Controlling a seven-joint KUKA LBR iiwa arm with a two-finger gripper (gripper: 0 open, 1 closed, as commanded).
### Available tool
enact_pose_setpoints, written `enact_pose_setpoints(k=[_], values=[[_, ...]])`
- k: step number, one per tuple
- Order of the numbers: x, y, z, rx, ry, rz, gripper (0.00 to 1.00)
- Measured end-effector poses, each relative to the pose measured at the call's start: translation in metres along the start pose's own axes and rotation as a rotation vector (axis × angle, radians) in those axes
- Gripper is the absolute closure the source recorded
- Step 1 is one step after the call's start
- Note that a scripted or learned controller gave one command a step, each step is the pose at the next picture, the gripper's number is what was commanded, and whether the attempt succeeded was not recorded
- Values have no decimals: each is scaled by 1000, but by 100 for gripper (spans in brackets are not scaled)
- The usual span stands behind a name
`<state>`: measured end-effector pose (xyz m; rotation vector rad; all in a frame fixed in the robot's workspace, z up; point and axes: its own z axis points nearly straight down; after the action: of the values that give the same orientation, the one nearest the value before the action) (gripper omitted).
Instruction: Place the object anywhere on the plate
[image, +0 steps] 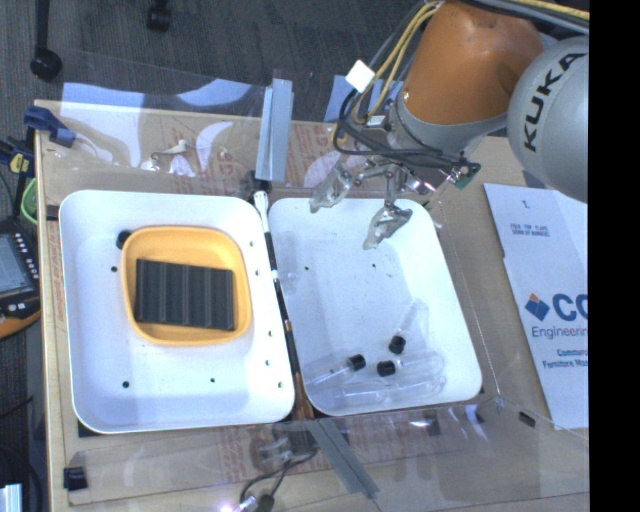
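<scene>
Hovering over the far edge of the right bin (455, 300), the gripper (362, 205) has its two fingers spread wide and nothing between them, so it's released and empty. The objects sit well away from it, down by the right bin's near edge: a little pile of clear plastic tubes with black caps (385, 368), some touching each other, one angled up toward the middle. Pretty hard to tell exactly how many since they're see-through. The yellow plate (130, 270) sits in the left bin (80, 380), toward its far-left side, with a dark ribbed insert (186, 295) in its middle. My guess is the arm is parked high so the camera gets a clean look at both bins. Nothing's on the plate yet, so the pick hasn't happened.
</scene>
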<state>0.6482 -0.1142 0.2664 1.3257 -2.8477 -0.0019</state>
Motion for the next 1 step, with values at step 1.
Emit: enact_pose_setpoints(k=[1], values=[[1,0,0,0,1,1,0]])
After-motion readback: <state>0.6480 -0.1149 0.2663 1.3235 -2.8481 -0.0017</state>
